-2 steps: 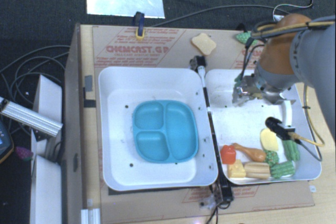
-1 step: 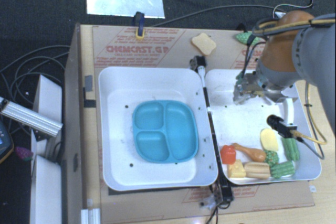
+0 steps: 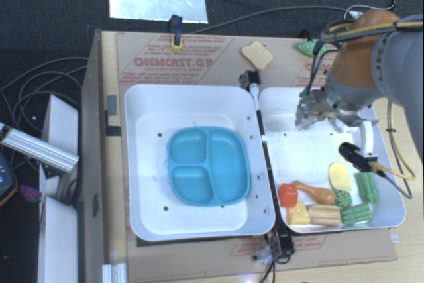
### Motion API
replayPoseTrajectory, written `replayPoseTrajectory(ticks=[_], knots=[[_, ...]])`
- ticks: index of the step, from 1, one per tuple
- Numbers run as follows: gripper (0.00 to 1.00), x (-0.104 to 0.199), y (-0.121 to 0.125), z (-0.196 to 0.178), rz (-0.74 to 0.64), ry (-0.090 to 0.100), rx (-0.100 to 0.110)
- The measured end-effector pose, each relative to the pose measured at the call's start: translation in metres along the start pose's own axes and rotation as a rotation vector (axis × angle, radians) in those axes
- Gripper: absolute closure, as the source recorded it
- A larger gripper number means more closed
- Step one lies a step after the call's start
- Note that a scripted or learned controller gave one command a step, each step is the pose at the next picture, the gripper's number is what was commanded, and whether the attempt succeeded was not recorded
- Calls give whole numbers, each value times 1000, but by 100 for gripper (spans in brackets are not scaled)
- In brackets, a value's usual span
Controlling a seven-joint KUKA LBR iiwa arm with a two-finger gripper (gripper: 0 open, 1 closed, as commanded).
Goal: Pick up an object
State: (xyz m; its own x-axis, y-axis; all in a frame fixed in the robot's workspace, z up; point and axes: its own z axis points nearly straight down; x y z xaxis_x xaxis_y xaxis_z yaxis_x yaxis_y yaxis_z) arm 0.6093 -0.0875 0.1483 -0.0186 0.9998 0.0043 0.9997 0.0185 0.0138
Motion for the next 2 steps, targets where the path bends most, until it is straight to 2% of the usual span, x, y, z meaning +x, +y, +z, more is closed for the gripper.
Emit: replayPoseTrajectory(ticks=[1,2], knots=[[100,51,-1,-36,14,-3,11],[100,78,6,-36,13,-3,11]])
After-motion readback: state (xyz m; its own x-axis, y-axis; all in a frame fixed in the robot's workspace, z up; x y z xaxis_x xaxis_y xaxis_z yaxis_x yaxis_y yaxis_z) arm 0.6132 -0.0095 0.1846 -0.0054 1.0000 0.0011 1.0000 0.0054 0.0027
